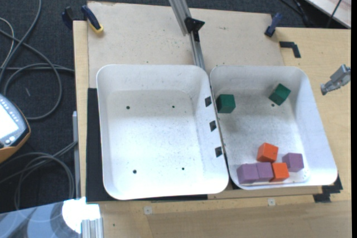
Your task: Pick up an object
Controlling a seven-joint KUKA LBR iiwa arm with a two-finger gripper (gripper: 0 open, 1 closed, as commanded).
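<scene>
You are at the very start of the pick: the gripper (335,80) sits at the right edge of the scene, outside the right bin (312,114) and well apart from every block, holding nothing; you cannot tell from here how its jaws stand. Your candidates all lie in that right bin. Two green cubes sit toward the far side, one (225,103) close to the left wall, the other (279,94) tilted and standing clear of it. Near the front wall is a cluster: an orange cube (268,152), a second orange cube (279,171), a purple block (255,173) and a purple cube (293,161), all touching or just beside each other. Your next move calls for coming in over the bin and descending on one piece; the tilted green cube looks the easiest, since it has free space around it. The clustered blocks crowd one another and the bin wall, so fingers may not fit between them.
</scene>
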